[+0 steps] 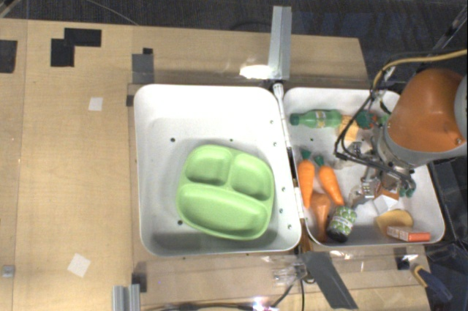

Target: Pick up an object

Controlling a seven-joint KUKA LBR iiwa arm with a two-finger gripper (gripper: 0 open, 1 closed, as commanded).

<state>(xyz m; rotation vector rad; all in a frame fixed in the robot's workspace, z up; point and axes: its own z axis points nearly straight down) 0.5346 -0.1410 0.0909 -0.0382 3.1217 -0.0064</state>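
The right bin (437,208) holds several small items. A green bottle (318,118) lies at its far side, with a yellowish piece (346,129) beside it. Three orange carrots (330,185) lie on the bin's left side. A dark green can (341,223) rests near the front wall. A tan piece (395,217) and a red-orange box (408,234) lie at the front right. My gripper (368,188) hangs low over the middle of this bin, just right of the carrots and above the can. The arm's orange band (431,112) hides part of the bin's right side.
The left bin (153,119) holds a light green divided plate (227,191) toward its front. A metal post (280,42) stands behind the wall shared by the bins. Wooden bench (66,178) stretches to the left.
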